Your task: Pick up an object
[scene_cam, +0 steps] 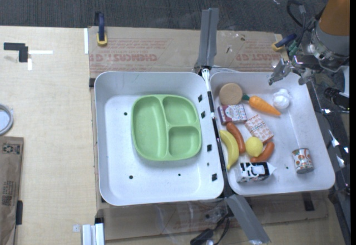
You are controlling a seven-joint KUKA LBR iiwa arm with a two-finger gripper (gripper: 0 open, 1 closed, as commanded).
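Gripper [285, 69] is hovering upper right, finger state unreadable; clutter is crowding the right bin [317, 127], risking a slip off the carrot [263, 106].

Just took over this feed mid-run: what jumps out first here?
A green divided tray sits alone in the middle of the left bin. The right bin holds a crowded pile of toy food along its left side, including a carrot and a banana. The gripper hangs over that bin's upper right corner.

Arm at right edge (orange band showing), end effector [286, 69] low
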